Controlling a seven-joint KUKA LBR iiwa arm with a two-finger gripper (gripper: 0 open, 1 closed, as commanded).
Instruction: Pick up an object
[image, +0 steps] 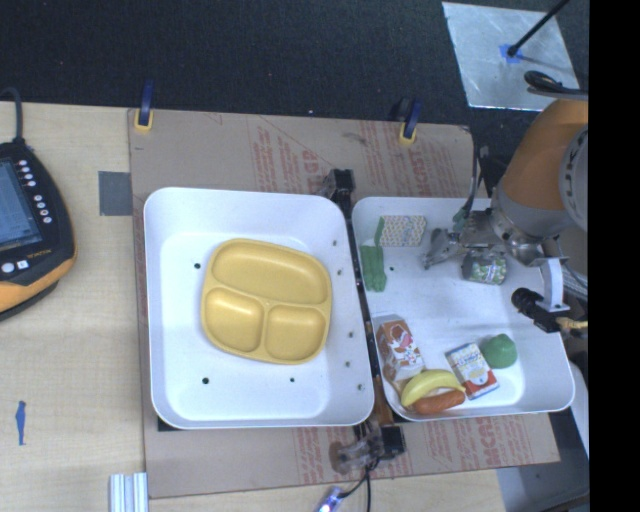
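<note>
Light wood tabletop (80, 340) with a sheet of brown cardboard (250, 150) clamped onto it, dark floor past the far edge, and a teach pendant (25, 235) sitting by the left edge. Two white bins sit side by side on the cardboard. The left bin (170, 390) just has a yellow divided plate (266, 300) lying flat in the middle of it. The right bin (545, 385) holds all the small stuff: a speckled little box (402, 231) in the far left corner, a green oblong thing (373, 267) along the left wall, a brownish snack packet (398, 348) further down that wall, a banana (430, 384) touching a red-orange sausage-looking thing (437, 403) at the near edge, a small red and white carton (471, 367) just beside them, and a green ball (499, 351) near the carton. The arm comes in from the right edge, and the jaws (458, 246) are down over the far part of the right bin, next to a greenish crumpled object (486, 268) that looks right up against them. Honestly can't tell if the jaws are wide or closed, too cluttered there.
</note>
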